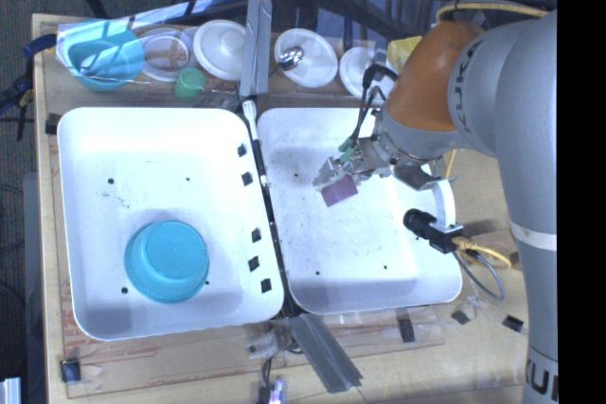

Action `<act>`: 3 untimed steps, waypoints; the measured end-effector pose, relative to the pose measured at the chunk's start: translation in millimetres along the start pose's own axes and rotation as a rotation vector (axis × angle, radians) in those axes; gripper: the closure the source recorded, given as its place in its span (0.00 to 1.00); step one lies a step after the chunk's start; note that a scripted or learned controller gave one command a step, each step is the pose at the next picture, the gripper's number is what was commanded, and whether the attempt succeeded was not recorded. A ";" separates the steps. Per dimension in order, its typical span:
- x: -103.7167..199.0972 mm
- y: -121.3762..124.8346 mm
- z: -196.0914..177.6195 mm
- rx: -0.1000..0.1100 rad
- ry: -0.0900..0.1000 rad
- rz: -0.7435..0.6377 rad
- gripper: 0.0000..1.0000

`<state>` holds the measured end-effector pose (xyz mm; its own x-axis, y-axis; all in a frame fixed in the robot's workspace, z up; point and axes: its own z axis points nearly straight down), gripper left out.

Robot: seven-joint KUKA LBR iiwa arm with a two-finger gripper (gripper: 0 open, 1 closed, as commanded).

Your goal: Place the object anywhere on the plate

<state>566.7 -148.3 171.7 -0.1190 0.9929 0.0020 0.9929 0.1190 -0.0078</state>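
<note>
The grey arm with its orange band reaches in from the right over the right-hand shallow white bin; its two-finger gripper hangs above the upper middle of that bin, and a small flat mauve-purple block sits right at the fingertips, its upper edge seemingly caught between them; the fingers look closed on that edge, though their tips are small and partly lost against the wrist, so this is a reading rather than a certainty; the block tilts, one corner lower, which fits a thing pinched by its edge and hanging clear of the floor rather than lying flat on it; the round blue plastic plate rests in the lower-left part of the left-hand white bin, well apart from the block, with the raised rims where the two bins meet standing between them; lifting the block clear would be needed to pass over that divide, which is probably why it is held high; by my judgement the carry across is the step in hand and the placing is not yet done; an edge grip on a thin piece may slip in transit; along the bench behind the bins stand white round lids and a light blue bowl, which play no part.
</note>
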 end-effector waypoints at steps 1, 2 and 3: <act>73.2 20.3 -15.5 0.000 -0.001 -0.034 1.00; 162.2 -47.6 -15.1 0.003 -0.001 -0.014 1.00; 220.8 -64.8 -14.6 0.004 -0.002 -0.166 1.00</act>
<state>476.2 63.2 187.2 -0.2816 0.9595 0.0017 0.9595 0.2816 -0.0113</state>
